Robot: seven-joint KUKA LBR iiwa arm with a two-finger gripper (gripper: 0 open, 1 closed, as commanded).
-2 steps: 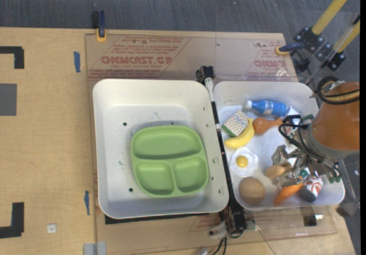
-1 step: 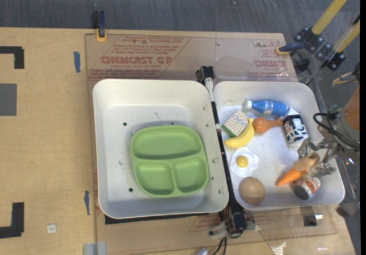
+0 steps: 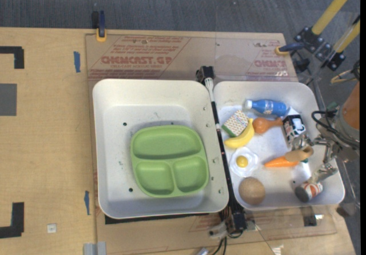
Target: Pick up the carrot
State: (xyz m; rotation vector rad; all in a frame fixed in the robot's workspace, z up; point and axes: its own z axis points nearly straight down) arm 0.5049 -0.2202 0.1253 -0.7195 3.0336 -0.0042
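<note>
The end effector sits low in the right bin, against its right side, with the arm entering from the right edge. Its metal parts lie directly over the thick end of the carrot. Whether it is released or clenched cannot be told, since the fingers merge with cables and nearby objects; no grasp on the carrot can be confirmed.

The carrot lies flat on the bin floor, orange, pointing left, with its tip near the fried egg. A black-and-white item stands just above the end effector. A small red-and-white object lies near the bin's lower right corner, below the carrot.

Further left in the same bin: a brown round ball near the front wall, a banana curving above the egg, a green-speckled block touching the banana's upper side, an orange-brown piece just right of the banana, and a blue bottle lying on its side toward the rear.

The left bin holds a green divided tray with three compartments. Both bins rest on cardboard sheeting on the table. A yellow-legged stand shows at upper right.
</note>
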